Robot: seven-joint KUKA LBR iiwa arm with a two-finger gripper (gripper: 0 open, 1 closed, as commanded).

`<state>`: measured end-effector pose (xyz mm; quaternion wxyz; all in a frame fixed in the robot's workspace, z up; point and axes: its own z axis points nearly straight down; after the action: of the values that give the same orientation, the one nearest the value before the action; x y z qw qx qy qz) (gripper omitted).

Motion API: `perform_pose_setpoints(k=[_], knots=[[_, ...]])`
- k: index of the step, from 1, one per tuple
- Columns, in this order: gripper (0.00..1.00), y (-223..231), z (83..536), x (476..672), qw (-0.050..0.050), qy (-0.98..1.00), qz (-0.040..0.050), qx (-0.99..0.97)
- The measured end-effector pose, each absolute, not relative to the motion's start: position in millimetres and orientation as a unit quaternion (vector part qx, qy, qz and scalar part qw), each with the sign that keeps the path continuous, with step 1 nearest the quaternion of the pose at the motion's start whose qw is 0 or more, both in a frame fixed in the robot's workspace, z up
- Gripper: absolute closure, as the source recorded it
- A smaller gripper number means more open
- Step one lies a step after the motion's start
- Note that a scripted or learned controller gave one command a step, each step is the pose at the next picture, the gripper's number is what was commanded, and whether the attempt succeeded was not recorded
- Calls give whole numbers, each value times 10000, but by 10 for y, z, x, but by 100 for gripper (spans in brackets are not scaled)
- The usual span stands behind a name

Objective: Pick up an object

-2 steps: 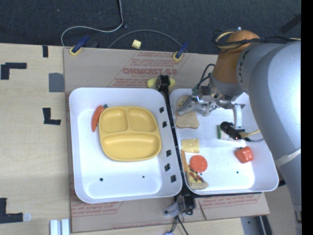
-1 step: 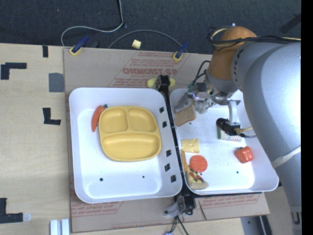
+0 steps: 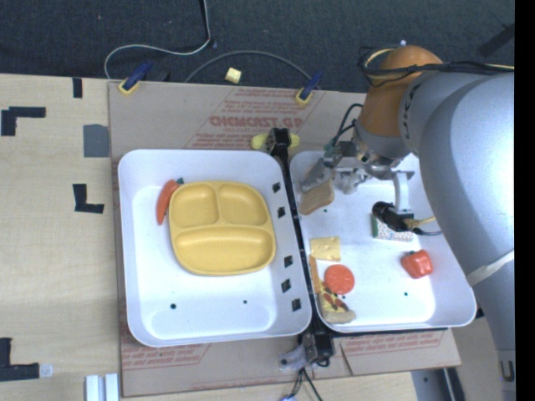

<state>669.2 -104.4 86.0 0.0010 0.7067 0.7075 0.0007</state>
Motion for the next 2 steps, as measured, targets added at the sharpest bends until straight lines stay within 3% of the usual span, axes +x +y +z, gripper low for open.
perform_pose_setpoints(k=[1,2], knots=[[100,-1037,959,6694,12,7081,6,7061],[100,-578,1888,6690,10,7087,15,7055]])
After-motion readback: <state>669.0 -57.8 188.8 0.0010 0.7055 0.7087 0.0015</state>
